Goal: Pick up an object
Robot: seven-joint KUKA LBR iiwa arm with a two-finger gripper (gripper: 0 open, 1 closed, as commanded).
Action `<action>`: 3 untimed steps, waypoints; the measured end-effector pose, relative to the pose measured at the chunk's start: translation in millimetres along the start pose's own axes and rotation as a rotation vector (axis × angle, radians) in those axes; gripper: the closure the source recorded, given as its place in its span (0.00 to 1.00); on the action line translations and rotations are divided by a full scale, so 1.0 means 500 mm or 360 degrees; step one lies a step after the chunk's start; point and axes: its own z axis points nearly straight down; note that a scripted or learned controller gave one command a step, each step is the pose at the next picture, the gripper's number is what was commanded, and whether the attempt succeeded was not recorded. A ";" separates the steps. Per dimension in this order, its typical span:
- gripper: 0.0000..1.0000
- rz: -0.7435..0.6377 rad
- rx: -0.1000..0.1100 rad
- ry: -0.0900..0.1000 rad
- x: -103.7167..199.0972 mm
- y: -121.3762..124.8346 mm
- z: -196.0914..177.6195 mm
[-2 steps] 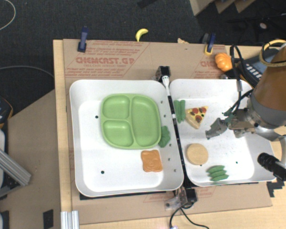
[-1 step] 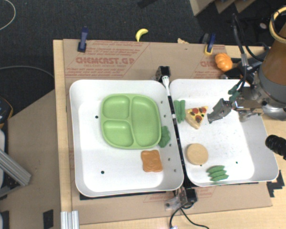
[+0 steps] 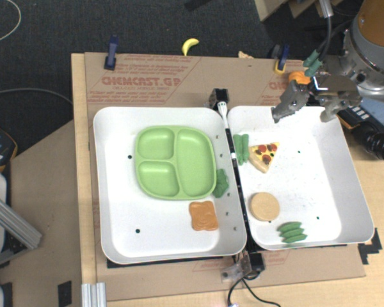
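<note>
The brown board [image 3: 147, 82] under both bins reads "CHEMCAST G P" in red, the smaller lines illegible. The left bin [image 3: 112, 171] holds a green divided plate [image 3: 176, 162] filling its middle, bare white floor lying along its left and near sides. The right bin [image 3: 336, 184] has open floor across its right half. The arm [image 3: 371, 24] is cut off by the upper right corner. The gripper [image 3: 312, 109] hangs at the right bin's far rim, jaws spread wide with nothing between them. Inside that bin lie a pizza slice [image 3: 264, 156], a round cracker [image 3: 265, 206], and green pods [image 3: 290, 231] near the front wall. A toast piece [image 3: 203, 215] sits in the left bin.
</note>
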 end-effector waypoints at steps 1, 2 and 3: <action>0.00 0.0002 0.0013 0.0001 0.117 -0.029 -0.149; 0.00 0.0000 0.0023 0.0001 0.249 -0.027 -0.167; 0.00 0.0004 0.0025 -0.0001 0.339 -0.026 -0.165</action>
